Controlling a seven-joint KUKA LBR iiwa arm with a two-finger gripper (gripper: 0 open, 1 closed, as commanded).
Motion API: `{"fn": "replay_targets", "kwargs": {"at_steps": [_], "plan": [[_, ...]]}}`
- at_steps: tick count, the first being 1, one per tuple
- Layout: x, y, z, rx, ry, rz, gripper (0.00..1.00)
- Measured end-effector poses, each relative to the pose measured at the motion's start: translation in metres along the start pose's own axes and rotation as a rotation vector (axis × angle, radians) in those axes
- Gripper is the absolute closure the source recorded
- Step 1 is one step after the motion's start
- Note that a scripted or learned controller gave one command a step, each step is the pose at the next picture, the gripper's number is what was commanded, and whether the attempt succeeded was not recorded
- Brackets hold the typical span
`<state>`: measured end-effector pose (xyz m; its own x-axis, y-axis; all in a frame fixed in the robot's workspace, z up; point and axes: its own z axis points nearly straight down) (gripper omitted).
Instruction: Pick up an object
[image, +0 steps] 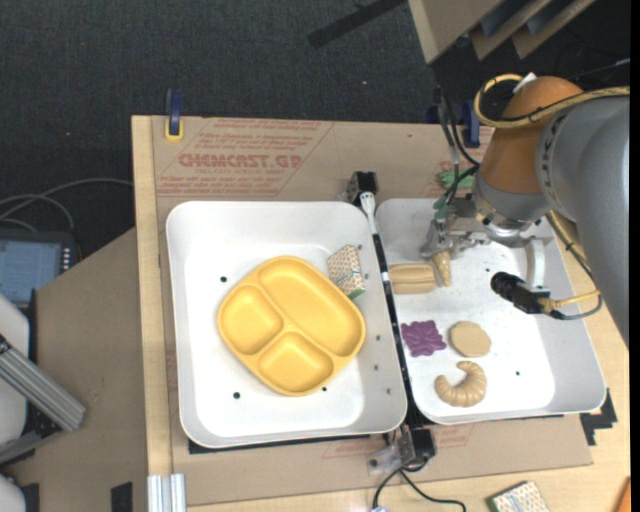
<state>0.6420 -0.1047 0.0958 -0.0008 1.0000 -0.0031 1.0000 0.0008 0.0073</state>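
Item: tan cylindrical block (411, 278), lying on its side at the left edge of the right bin (575, 385), against the divider. A second short tan piece (441, 268) stood just beside its right end, under the gripper (441, 245). Fingers: pointed down at that piece; whether they were spread or closed on it could not be told. Nearby, same bin: purple flat piece (422, 338), round tan biscuit (469, 339), croissant (461, 384). Left bin (190, 300): yellow divided plate (290, 324), with a small patterned object (345, 266) touching its upper right rim.
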Motion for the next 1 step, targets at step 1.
{"fn": "replay_targets", "kwargs": {"at_steps": [1], "plan": [[0.0792,-0.0662,-0.0949,0.007,0.008,-0.006,1.00]]}}
